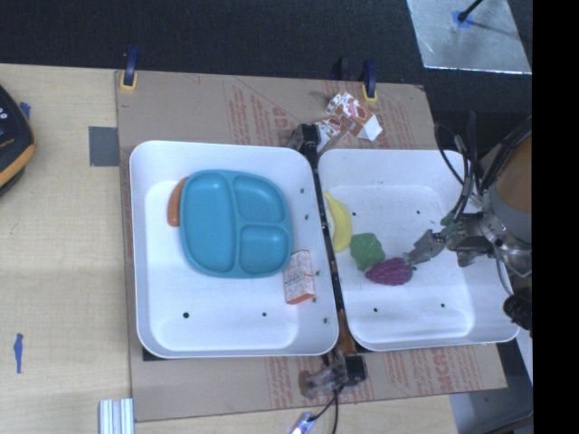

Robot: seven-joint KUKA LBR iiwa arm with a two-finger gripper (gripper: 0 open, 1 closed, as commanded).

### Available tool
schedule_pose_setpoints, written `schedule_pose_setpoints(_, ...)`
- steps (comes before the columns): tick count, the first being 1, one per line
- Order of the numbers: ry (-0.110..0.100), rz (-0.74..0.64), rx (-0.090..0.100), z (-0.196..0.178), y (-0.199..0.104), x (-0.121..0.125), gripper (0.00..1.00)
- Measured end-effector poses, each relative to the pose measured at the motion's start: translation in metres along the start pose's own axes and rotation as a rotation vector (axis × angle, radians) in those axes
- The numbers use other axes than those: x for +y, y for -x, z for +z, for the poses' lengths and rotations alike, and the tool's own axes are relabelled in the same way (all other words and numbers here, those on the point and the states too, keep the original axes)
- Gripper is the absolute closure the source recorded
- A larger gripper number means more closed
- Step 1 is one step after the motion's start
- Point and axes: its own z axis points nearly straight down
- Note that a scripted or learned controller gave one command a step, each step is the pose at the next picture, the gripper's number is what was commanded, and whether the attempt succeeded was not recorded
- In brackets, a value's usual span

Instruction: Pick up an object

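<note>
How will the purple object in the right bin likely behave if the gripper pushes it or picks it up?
The purple object looks lumpy and rounded, so a push would probably make it slide or wobble on the smooth right bin. It touches the green object, which may shift too. The gripper might slip off its uneven surface.

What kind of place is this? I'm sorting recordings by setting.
Probably a robotics lab bench set up for grasping trials. Two shallow white plastic bins sit on clamped brown cardboard, holding toy items such as a purple grape bunch and a blue divided plate, with a grey robot gripper reaching in.
</note>
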Motion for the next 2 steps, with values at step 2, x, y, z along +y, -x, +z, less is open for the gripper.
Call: schedule_pose_setpoints(2,0.001,-0.002,-0.001,0.123,-0.027,0.053,0.00)
